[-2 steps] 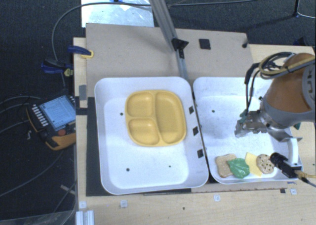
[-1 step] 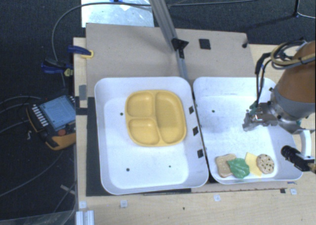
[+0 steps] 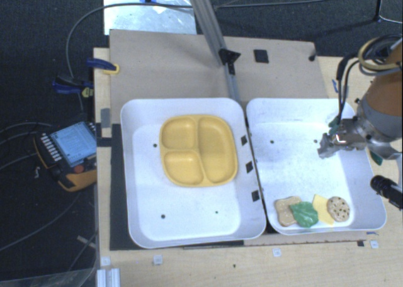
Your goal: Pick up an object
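Observation:
Several small play-food pieces lie in a row at the near edge of the right bin (image 3: 296, 153): a tan toast slice (image 3: 286, 210), a green leafy piece (image 3: 305, 214), a yellow cheese wedge (image 3: 322, 208) and a round speckled cookie (image 3: 339, 208). My gripper (image 3: 330, 144) hangs over the right side of that bin, above and a little behind the food row, apart from every piece. Its tips are too small and blurred to judge. Nothing is visibly held.
A yellow divided plate (image 3: 198, 150) sits in the left bin (image 3: 145, 210). A slanted metal pole (image 3: 211, 21) crosses the board behind the bins. Clamps and a blue-screened device (image 3: 69, 144) lie off the bench at left.

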Motion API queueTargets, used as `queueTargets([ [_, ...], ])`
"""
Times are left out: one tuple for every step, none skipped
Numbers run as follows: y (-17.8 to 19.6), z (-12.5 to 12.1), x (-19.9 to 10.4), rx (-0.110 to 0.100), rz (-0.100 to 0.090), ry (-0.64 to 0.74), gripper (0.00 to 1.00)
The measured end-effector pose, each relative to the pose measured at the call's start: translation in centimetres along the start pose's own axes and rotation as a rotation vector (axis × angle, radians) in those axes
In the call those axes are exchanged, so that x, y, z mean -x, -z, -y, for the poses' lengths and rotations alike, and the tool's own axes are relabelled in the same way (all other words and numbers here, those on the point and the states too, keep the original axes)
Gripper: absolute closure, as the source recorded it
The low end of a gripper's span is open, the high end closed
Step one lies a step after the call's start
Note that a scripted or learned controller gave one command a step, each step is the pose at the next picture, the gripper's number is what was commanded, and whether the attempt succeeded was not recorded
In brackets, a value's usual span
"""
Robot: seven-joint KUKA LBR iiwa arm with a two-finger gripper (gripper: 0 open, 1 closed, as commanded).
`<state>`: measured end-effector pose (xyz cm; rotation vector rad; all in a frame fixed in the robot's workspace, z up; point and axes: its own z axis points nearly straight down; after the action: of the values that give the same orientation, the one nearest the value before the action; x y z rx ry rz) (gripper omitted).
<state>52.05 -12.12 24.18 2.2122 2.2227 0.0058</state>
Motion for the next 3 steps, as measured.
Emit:
queueTargets([
  [-1.3, -0.8, -5.4, -0.005, -0.003, 0.005, 1.00],
  [-0.6, -0.9, -11.3, -0.004, -0.004, 0.007, 1.00],
  [-0.2, -1.0, -16.3, -0.005, -0.003, 0.006, 1.00],
])
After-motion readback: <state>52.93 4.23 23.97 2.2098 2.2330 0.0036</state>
